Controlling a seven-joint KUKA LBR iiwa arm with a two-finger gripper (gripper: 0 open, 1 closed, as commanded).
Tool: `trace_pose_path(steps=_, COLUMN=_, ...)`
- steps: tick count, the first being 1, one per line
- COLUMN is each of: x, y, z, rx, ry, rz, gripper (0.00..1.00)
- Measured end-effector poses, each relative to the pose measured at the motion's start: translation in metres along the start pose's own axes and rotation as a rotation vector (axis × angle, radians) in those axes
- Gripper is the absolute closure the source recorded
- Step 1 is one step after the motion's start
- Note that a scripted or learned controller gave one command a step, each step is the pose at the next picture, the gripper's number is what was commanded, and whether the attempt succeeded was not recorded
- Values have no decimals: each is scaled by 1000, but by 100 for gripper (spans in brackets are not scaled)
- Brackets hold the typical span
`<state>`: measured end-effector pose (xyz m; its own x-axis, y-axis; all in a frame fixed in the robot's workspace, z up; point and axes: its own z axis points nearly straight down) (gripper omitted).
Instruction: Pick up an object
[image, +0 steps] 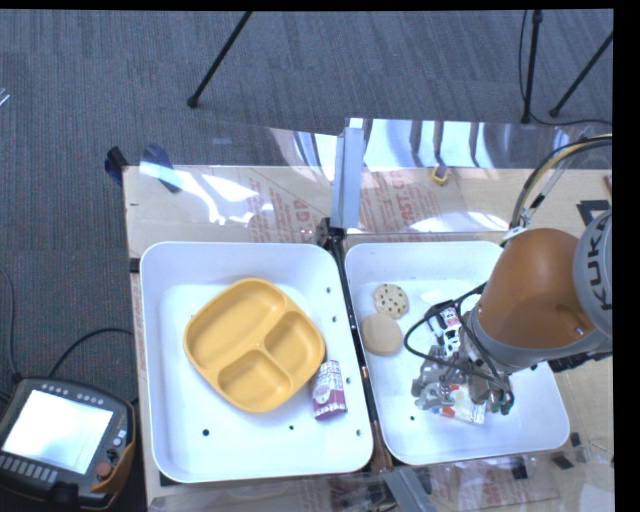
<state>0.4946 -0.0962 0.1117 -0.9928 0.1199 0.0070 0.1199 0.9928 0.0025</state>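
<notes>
Grey carpet lies around a bench (250, 205) topped with glossy printed board, and two shallow white bins sit on it side by side. Black tripod legs (220, 55) stand on the carpet beyond the far edge, and a handheld control pendant with a lit screen (62, 432) rests on the floor off the bench's near left corner.

The left bin (160, 290) holds a yellow plastic plate with three compartments (255, 343), lying flat a little left of the bin's middle. Just beside the plate's near right edge lies a small crumpled snack packet in maroon and white (329, 390), close to the bin's right wall.

In the right bin (420, 255), near its left wall, a round chocolate-chip cookie (391, 299) lies with a plain tan round biscuit-like piece (381, 334) just on its near side, the two almost touching.

The grey arm with its orange band (535, 290) reaches over the right side of this bin. The gripper (447, 390) is down low in the near middle of the bin, over a small jumble of things with red, white and green bits (468, 408) that I cannot make out. Whether the gripper is clenched, released or grasping anything cannot be told, as the wrist covers it from above.
</notes>
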Motion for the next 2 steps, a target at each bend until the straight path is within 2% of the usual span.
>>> trace_pose_path(steps=1, x=-31, y=19, z=27, rx=1, ry=-2, rz=-145, gripper=100)
trace_pose_path(steps=2, x=-76, y=29, z=25, rx=1, ry=-5, rz=-598, gripper=100)
